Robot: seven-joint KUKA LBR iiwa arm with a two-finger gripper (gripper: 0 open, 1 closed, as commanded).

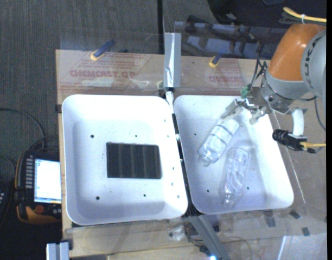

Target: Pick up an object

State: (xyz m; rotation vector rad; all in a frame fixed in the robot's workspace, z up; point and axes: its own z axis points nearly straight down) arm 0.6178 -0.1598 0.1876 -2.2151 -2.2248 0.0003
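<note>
Right bin (274, 199): a clear bottle (235, 176) is lying nearer the camera | second clear bottle (217, 141) is lying just below-left of the gripper (245, 110) | gripper fingers are standing spread, pinching nothing.

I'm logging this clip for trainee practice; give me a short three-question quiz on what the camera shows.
1. True or false: the dark ribbed panel lies in the right bin.
2. How many clear plastic bottles lie in the right bin? A) one B) two C) four
3. Over which corner of the right bin does the gripper sit?

Key: 1. False, it lies in the left bin. 2. B, an upper bottle and a lower bottle. 3. The far right corner, by the upper bottle's end.
</note>
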